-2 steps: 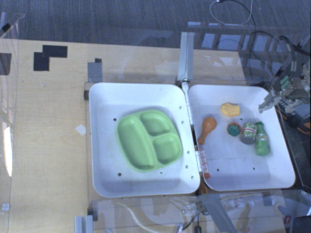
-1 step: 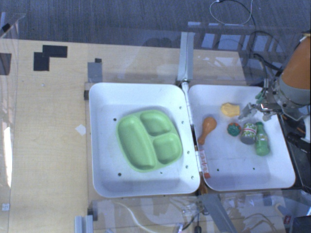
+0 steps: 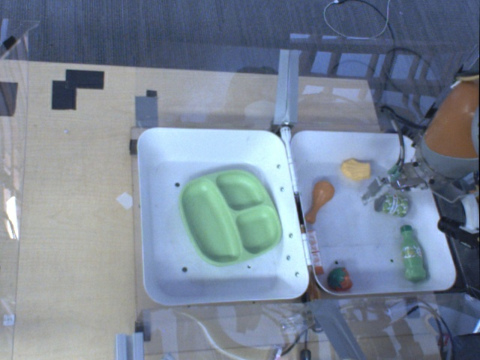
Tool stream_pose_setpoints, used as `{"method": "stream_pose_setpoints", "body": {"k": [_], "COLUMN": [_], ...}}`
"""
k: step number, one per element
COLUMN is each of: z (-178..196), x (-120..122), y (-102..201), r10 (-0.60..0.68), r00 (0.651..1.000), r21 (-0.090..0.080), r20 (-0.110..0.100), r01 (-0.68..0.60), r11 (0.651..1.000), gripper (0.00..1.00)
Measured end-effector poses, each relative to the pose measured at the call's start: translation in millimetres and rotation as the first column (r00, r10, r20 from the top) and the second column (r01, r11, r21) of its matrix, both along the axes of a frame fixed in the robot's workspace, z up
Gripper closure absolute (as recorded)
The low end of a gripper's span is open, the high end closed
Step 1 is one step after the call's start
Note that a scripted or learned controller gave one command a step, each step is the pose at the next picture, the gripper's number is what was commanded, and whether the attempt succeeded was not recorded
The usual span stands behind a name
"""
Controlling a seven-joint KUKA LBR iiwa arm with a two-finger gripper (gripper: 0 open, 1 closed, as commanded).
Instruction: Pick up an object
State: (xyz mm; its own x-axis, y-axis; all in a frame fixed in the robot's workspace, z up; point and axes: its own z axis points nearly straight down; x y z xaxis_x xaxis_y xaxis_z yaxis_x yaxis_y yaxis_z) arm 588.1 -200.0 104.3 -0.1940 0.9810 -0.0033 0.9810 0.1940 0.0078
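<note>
Over on the right side of the worktop, the right-hand white bin has all the loose stuff in it. The arm comes in from the right edge, orange band showing, and its pincer sits low over the bin's upper right area, right on top of a small greenish crumpled-looking object. Honestly can't tell whether the fingers are spread or pressed together, or if they've got anything between them; the metal bits and that little object blur into each other from this angle.

Rest of that bin: a yellow lumpy thing just to the pincer's upper left, an orange-brown drumstick-shaped piece lying at a slant near the left wall, a green bottle lying down near the lower right corner, and a red and green round item at the bottom edge. They're all apart from each other, nothing stacked.

The left bin holds a light green divided tray, three compartments, sitting a bit rotated in the middle. Some black patches are stuck on the worktop at the upper left, and a cable loops on the floor at the top.
</note>
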Motion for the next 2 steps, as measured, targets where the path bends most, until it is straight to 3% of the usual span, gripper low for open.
{"method": "stream_pose_setpoints", "body": {"k": [2], "z": [-15], "x": [12], "y": [-4], "r10": [0.029], "r00": [1.000], "r21": [0.000], "r20": [0.002], "r01": [-0.029], "r11": [1.000], "gripper": [0.00]}}
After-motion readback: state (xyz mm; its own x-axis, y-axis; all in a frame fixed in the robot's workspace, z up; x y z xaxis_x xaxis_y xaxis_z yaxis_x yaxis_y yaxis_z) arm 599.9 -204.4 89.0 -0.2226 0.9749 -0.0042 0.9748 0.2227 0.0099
